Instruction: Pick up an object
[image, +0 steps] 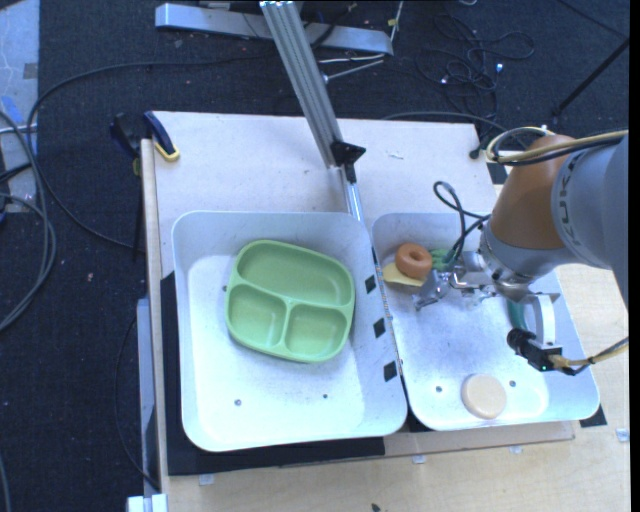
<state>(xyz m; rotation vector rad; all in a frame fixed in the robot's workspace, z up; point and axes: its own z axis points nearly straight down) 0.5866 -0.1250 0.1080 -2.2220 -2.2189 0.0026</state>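
In the right bin (520, 410) lie an orange-brown ring-shaped piece (412, 261) on top of a flat yellow piece (397, 279), both near the bin's far left corner. A small green item (441, 260) peeks out just right of the ring. A round beige disc (484, 395) rests near the bin's front edge. My gripper (430, 295) is low in this bin, just right of and slightly in front of the ring and yellow piece, pointing left toward them. I cannot see anything held in it.
The left bin (200, 400) holds a light green divided plate (291, 299). A slanted metal pole (312, 85) crosses above the back of the bench. The arm's grey body and orange band (530, 195) cover the right bin's far right part, with cables trailing.
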